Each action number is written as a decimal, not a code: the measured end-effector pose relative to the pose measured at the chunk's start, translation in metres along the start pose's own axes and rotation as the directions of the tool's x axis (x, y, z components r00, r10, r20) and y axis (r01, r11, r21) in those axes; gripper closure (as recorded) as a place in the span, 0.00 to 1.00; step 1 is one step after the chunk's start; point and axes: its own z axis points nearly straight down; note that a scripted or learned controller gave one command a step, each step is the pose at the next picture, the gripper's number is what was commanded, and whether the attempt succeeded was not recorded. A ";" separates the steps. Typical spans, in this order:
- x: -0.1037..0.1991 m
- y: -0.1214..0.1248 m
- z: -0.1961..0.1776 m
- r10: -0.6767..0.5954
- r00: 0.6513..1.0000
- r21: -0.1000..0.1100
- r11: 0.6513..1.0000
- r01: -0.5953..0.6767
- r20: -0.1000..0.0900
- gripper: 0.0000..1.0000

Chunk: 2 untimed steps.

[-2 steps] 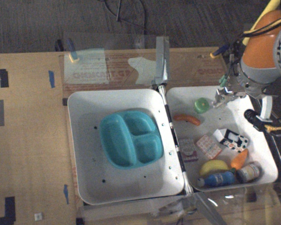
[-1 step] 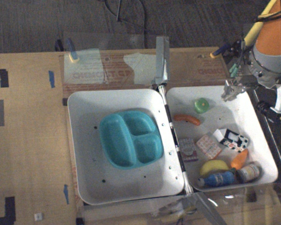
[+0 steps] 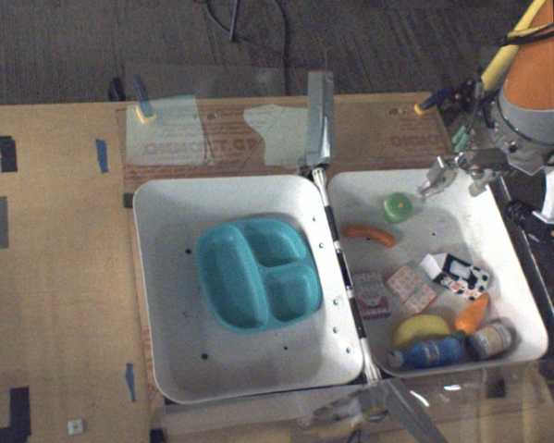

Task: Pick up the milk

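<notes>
Plywood bench [image 3: 59, 301] is carrying two white bins; your arm [image 3: 529, 92] is reaching in over the right bin's [image 3: 532, 314] far right corner. Left of the claw [image 3: 455, 179], a teal divided tray [image 3: 258, 272] is sitting in the other bin. The claw's fingers are standing apart, holding nothing. The milk carton [image 3: 456, 275] is lying below the claw, toward the near wall, long axis slanting. A cracker packet [image 3: 411, 289] is crowding its left; the far side is looking open.
</notes>
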 end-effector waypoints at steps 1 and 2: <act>-0.060 -0.059 0.038 -0.198 0.980 0.001 0.980 0.198 -0.001 0.00; -0.058 -0.083 0.153 -0.103 0.995 -0.002 0.995 0.103 0.001 0.00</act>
